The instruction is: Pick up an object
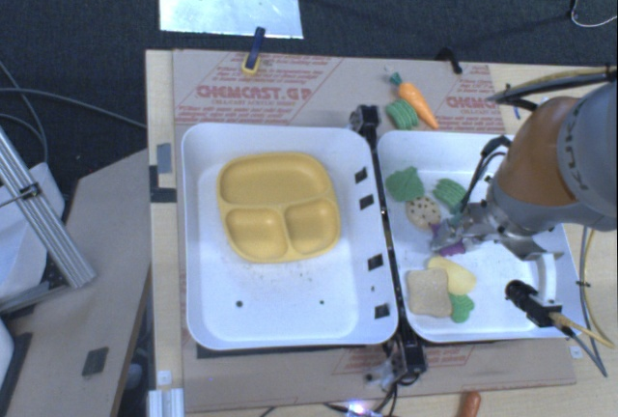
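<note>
**Caller:** Dark carpet ran all round your bench (290, 82), and a cardboard sheet lay over its top under the two white bins. The left bin (208, 309) carried just one yellow divided tray (280, 205), lying flat near the middle, so nothing loose was offered to you there.

**Spotter:** Right, which is why your arm had reached into the right bin (483, 323), where the small pieces were bunched. A green leafy piece (404, 183) and a second green one (450, 191) lay toward the far side, with a speckled cookie (423, 210) just beside them. Nearer you sat a slice of toast (429, 293), a yellow piece (452, 274) touching it, and a small green bit (462, 308).

**Caller:** And your tool (456, 234)?

**Spotter:** It was low over the middle of that cluster, between the cookie and the yellow piece, close to something purplish (446, 247). I couldn't tell how wide it stood, or whether anything was caught in it; the wrist blocked that.

**Caller:** The carrot (417, 102) and its green neighbour (402, 115)?

**Spotter:** Outside the bins, on the cardboard, well apart from your reach.
</note>
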